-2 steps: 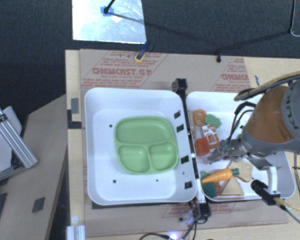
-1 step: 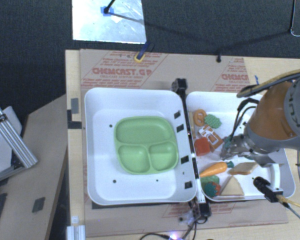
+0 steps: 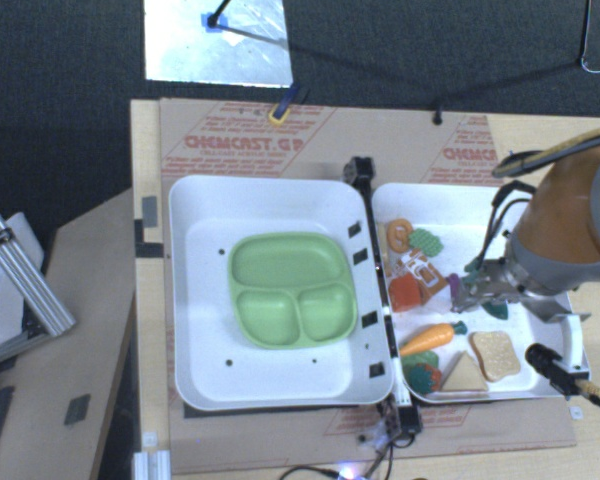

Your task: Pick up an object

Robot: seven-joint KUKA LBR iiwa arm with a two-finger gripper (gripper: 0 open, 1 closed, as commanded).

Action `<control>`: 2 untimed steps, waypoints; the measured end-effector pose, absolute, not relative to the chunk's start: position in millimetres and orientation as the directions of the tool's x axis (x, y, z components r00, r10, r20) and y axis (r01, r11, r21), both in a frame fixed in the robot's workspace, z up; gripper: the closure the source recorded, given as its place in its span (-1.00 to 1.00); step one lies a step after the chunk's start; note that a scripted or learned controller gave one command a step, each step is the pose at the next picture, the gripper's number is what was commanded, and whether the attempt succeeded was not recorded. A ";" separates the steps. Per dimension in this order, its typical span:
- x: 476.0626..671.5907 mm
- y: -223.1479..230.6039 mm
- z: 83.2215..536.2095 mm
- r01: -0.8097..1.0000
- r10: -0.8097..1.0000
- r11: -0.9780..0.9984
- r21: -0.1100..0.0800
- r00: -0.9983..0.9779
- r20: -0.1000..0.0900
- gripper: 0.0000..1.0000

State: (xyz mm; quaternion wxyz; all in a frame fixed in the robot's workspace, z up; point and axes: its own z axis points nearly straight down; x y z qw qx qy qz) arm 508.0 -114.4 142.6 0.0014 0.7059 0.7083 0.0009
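The right bin (image 3: 435, 200) holds several toy foods. An orange pretzel (image 3: 398, 233) and a green leafy piece (image 3: 426, 241) lie at its far left, with a red block (image 3: 406, 292) just below them. A carrot (image 3: 427, 338) and a bread slice (image 3: 494, 354) lie near the front. My gripper (image 3: 464, 296) hangs low over the middle of this bin, just right of the red block and above the carrot. A teal piece (image 3: 496, 309) peeks out beside it. The arm's grey and orange body hides the bin's right part.
The left bin (image 3: 205, 208) holds a green divided plate (image 3: 290, 288). A black divider (image 3: 372, 268) runs between the bins. A small green and red piece (image 3: 423, 373) sits in the right bin's front left corner. A metal frame (image 3: 15, 268) stands at the far left.
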 end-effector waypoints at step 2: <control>513.5 -117.2 225.3 1.000 1.000 0.004 0.004 -0.004 -0.001 1.00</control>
